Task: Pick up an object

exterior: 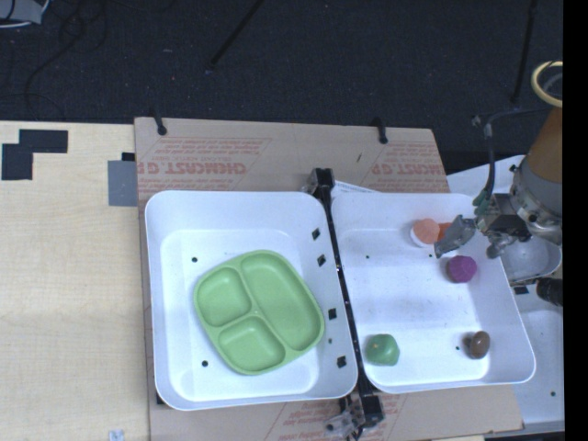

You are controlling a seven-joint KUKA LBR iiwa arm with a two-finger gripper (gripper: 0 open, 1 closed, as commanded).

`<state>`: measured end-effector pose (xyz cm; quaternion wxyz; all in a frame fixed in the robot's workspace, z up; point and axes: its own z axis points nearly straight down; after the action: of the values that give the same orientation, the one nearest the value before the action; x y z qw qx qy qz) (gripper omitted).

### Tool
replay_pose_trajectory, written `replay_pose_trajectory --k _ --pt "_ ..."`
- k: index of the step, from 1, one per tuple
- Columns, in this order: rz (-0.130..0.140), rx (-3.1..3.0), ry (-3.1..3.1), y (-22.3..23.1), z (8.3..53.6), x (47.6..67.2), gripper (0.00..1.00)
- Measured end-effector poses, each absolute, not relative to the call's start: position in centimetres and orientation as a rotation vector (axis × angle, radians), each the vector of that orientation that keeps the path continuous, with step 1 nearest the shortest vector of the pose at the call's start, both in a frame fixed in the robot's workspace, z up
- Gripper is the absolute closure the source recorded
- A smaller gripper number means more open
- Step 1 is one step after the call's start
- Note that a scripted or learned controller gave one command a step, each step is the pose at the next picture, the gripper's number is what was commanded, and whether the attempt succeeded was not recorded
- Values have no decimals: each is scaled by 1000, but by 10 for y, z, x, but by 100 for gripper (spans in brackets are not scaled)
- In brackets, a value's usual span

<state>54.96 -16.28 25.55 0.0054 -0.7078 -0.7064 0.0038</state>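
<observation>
White plastic bins stand side by side on a cardboard sheet (pixel 276 159) laid over the bench. The left bin (pixel 175 219) contains a green divided plate (pixel 258 311) with three compartments, lying flat near the middle of the bin floor.

The right bin (pixel 404 375) contains four loose objects. A pink-orange round object (pixel 424 232) lies toward the far wall. A purple object (pixel 461 268) lies just right of and nearer than it, toward the right wall. A green object (pixel 381 349) sits at the near left, close to the divider between the bins. A brown object (pixel 476 344) sits at the near right corner, well apart from the green one.

The arm enters from the right, its orange band (pixel 551 150) visible at the frame edge. The gripper (pixel 478 231) is over the far right part of the right bin, between the pink-orange object and the purple object and close to both. One finger (pixel 453 235) points left toward the pink-orange object. The fingers appear spread apart, with no object seen between them. Whether any finger touches either object cannot be determined.
</observation>
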Motion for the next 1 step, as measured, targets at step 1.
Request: replay_pose_trajectory --k 1 --pt "2 -2221 -2221 -163 261 552 0"
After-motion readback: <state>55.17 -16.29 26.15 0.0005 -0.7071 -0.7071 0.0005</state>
